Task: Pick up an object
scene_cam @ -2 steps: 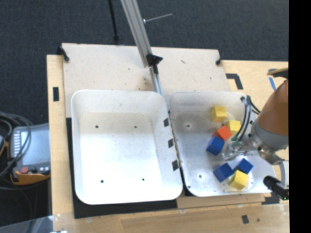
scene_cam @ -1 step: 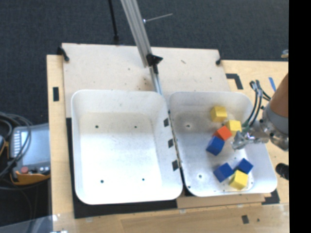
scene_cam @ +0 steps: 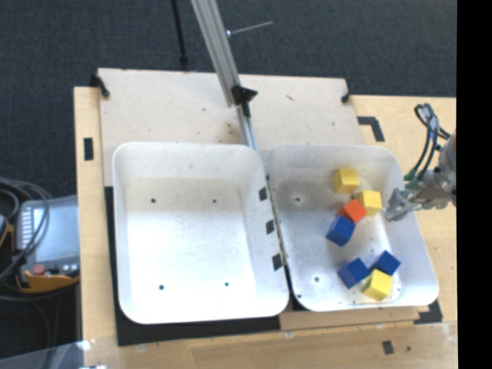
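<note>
Currently, the end effector (scene_cam: 397,204) sits at the right bin's (scene_cam: 307,167) right rim, just beside a yellow cube (scene_cam: 371,200); you cannot tell how far it is open, and nothing is visibly held. Target candidates lie in that bin: the orange cube (scene_cam: 354,210) touches a blue cube (scene_cam: 340,231), and a far yellow cube (scene_cam: 346,180) stands apart. Expect these blocks to be light, rigid and probably smooth. Grip across two opposite flat faces; the isolated cube offers the best clearance.
</note>
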